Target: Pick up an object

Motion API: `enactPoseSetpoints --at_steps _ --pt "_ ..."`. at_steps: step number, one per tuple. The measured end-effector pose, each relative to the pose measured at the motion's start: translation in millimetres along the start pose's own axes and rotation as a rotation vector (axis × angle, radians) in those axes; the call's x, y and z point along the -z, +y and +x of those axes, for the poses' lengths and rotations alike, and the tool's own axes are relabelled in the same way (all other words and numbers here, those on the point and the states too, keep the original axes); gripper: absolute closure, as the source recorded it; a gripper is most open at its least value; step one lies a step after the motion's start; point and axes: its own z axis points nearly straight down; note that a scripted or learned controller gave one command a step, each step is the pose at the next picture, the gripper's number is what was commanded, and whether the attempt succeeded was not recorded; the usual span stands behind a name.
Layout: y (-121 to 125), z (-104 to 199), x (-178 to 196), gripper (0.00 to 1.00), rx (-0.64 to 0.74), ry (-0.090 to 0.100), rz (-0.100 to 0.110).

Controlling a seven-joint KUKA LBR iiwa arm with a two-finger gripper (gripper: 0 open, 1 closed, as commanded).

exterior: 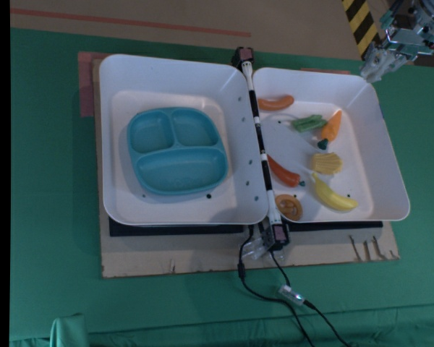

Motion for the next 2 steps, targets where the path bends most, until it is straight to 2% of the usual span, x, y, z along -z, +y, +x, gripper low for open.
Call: enactPoseSetpoints --at_steps 1,2 --pt "50 0 -24 1.00 0.001 -0.002 -0.002" --pt "53 16 -10 1.00 0.001 -0.002 -0.003"
